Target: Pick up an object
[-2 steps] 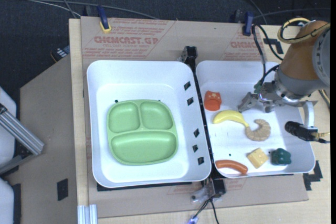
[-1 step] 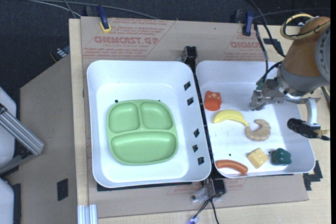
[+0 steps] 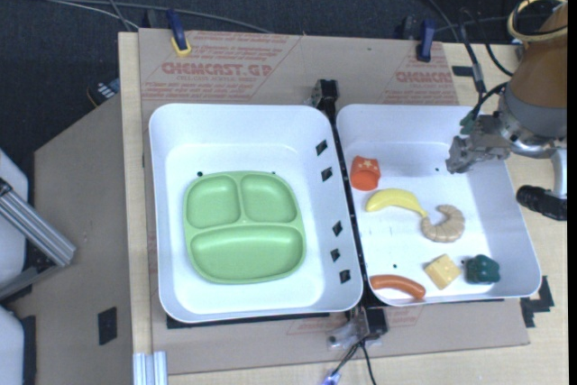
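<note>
The right bin (image 3: 505,221) holds small toy foods. Any of them could be the one to pick up. The yellow banana (image 3: 395,202) lies near the middle of this bin, so it is a good thing to find the others by.

Just above the banana, a bit to its left, sits a small orange-red fruit (image 3: 364,173). Just to the right of the banana, a little lower, lies a curled tan pastry (image 3: 444,223), almost touching the banana's tip. Below the pastry, farther from the banana, is a pale yellow cheese block (image 3: 442,270). A dark green vegetable (image 3: 481,270) sits right beside the cheese, on the side away from the banana. Straight below the banana, at the bin's front edge, lies a red sausage (image 3: 397,286).

The gripper (image 3: 469,151) hangs up and to the right of the banana, well apart from it, over the white floor of the bin. There is no toy between its fingers. I cannot tell if the jaws are open or closed, because it looks too small and dark.

To the left of the banana, past the wall between the bins, is the left bin (image 3: 171,194). A green tray (image 3: 243,225) with three parts lies flat in it.
</note>
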### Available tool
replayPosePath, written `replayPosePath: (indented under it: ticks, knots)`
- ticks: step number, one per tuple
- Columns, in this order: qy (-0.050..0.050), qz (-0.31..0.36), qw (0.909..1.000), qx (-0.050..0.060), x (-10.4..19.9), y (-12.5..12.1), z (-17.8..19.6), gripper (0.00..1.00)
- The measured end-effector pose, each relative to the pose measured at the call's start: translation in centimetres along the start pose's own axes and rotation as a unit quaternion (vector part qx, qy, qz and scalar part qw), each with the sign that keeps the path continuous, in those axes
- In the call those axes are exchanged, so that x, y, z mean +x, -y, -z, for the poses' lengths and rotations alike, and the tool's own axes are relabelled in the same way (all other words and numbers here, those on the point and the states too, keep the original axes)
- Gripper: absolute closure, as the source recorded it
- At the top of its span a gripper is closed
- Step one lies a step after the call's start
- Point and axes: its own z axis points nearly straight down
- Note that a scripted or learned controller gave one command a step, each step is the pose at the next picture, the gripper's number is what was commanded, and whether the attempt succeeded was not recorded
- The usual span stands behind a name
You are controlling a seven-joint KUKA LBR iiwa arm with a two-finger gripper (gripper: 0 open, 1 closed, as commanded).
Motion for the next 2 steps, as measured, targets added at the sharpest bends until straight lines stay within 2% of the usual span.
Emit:
replayPosePath:
  ticks: [2]
  knots:
    - [0.0, 0.001, 1.0, 0.001, -0.1, 0.3, 8.6, 1.0]
